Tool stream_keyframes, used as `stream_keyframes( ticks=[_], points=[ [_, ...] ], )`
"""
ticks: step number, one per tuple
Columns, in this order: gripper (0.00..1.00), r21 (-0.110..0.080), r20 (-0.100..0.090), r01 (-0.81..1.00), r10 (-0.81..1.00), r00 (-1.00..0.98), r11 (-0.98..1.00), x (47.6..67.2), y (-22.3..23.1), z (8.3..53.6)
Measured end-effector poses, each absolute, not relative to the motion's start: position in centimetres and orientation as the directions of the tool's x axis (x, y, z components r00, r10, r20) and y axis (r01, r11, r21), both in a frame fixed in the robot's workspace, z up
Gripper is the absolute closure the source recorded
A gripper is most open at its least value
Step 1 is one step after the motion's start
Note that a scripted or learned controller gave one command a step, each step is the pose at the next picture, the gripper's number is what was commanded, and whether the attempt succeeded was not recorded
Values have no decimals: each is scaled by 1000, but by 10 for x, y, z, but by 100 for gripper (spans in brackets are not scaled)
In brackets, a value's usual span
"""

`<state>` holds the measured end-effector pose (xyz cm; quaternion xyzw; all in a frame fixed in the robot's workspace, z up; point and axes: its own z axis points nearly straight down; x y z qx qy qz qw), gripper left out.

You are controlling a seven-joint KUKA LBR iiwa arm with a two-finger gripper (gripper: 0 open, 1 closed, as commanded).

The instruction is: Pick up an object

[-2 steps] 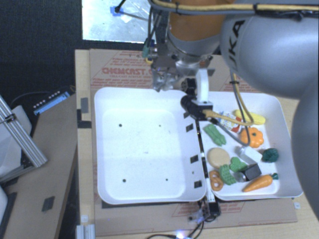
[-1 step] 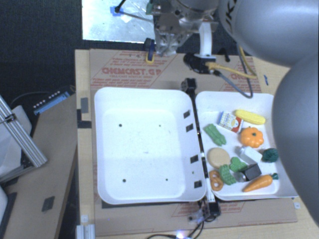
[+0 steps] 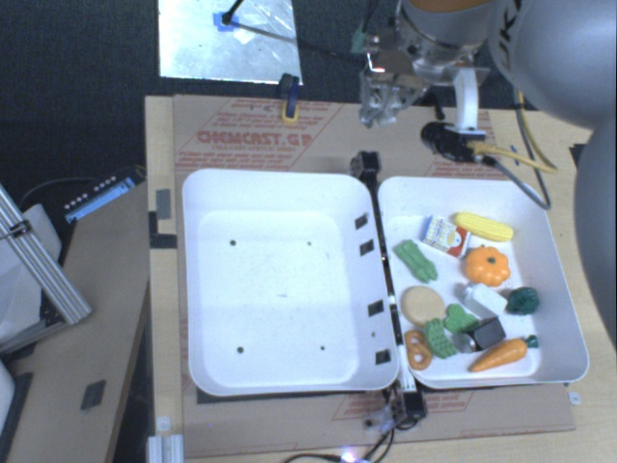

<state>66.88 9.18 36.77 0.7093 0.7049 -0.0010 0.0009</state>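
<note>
The right bin [image 3: 554, 258] holds several toy foods: a yellow corn cob [image 3: 484, 227], a small white and red carton [image 3: 443, 234], an orange pumpkin [image 3: 485, 266], a green pickle [image 3: 415, 259], a tan cookie [image 3: 422, 304], a pretzel [image 3: 418, 348], a carrot [image 3: 500, 355], a dark green broccoli [image 3: 522, 300] and a black block [image 3: 488, 333]. My gripper [image 3: 382, 102] hangs high above the bench, beyond the far edge of the bins, with nothing visible under it.
The left bin [image 3: 275, 278] lies beside the right one, joined by black clips [image 3: 365, 164] along the seam. A metal plate [image 3: 228, 27] lies at the back left. Yellow cables [image 3: 516, 157] run at the back right.
</note>
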Motion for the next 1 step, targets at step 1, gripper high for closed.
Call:
stream_keyframes(
  ticks=[1],
  points=[
    [100, 1, -1, 1000, 1000, 2, -2, 669, 47, 346]
  ],
)
